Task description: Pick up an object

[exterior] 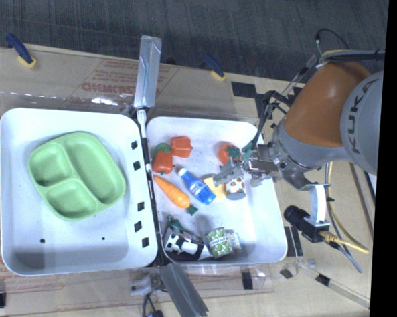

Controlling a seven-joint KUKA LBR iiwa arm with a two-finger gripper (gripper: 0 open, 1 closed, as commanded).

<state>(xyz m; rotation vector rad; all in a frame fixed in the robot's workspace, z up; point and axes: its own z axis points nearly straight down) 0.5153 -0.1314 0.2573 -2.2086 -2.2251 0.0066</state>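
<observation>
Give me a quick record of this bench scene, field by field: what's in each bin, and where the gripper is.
left bin: green divided plate
right bin: toy carrot, blue bottle, two orange-red toy vegetables, orange toy with green top, black-and-white cow toy, green patterned can
gripper: low over the right bin's right side, at a small white cup-like object
grasp: cannot tell
arm: reaches in from the right

A small white cup [236, 185] with red and green marks lay tilted in the right bin [265, 222], just beside a yellow piece [218, 184] and a blue bottle [197, 187].
</observation>
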